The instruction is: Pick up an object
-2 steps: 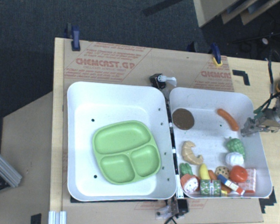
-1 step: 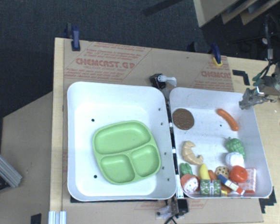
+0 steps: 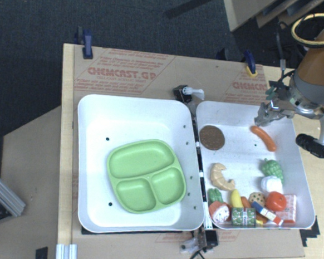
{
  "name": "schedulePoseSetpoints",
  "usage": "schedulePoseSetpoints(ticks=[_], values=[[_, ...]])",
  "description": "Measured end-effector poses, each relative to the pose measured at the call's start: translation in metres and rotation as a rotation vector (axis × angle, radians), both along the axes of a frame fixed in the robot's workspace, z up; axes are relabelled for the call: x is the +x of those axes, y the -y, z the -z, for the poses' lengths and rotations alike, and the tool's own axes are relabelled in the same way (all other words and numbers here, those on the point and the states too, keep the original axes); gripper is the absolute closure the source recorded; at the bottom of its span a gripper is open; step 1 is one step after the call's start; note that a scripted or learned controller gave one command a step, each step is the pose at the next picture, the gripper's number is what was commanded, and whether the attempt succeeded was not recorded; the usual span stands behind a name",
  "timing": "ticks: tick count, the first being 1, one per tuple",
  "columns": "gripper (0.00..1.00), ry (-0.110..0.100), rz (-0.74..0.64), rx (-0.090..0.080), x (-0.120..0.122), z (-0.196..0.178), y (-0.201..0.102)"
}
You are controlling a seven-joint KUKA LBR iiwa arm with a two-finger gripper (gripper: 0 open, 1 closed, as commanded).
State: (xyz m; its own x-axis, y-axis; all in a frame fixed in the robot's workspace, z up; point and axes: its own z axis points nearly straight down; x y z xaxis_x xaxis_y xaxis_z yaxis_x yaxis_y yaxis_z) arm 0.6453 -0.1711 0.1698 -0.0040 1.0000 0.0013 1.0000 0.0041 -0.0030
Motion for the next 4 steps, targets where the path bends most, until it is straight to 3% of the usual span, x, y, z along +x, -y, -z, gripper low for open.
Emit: schedulePoseSetpoints(ticks=[1, 2, 3, 4], values=[[1.0, 0.008, 0.006, -0.005, -0.005, -0.028, 0.041], [1.0, -0.006, 0.006, 0.002, -0.054, 0.027, 0.018], [0.0, 0.003, 0.005, -0.001, -0.051, 0.023, 0.019], [0.0, 0.011, 0.002, -0.005, 0.024, 0.0, 0.051]])
